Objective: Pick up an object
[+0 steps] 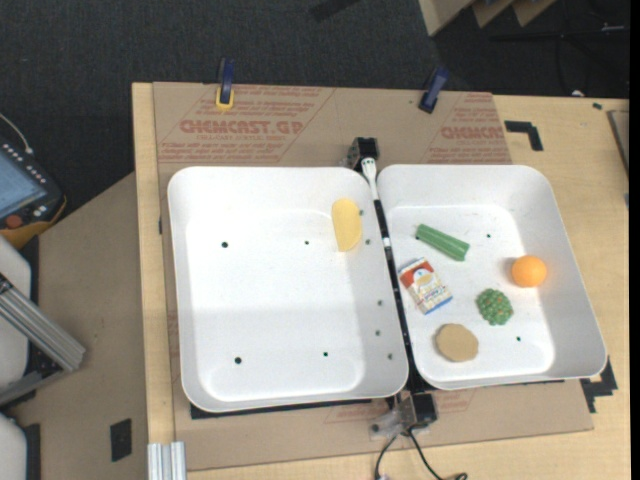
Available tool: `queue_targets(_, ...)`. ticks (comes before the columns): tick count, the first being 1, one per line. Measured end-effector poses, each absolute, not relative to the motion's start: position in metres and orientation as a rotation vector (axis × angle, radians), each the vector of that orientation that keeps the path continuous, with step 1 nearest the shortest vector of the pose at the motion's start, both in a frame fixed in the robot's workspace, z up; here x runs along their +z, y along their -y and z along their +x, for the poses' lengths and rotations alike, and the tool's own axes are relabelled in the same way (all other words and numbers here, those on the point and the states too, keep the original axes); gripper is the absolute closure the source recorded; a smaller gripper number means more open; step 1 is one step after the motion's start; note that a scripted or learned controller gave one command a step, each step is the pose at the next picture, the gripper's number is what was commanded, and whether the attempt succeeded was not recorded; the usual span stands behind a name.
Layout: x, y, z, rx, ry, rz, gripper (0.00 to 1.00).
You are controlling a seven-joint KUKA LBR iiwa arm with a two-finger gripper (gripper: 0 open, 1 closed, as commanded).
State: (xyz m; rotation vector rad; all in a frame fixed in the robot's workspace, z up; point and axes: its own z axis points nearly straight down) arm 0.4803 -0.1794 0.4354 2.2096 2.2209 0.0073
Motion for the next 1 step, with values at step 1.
queue_targets(1,0.5424,0.1392,0.4800,0.013,-2.217,2.206,1.00)
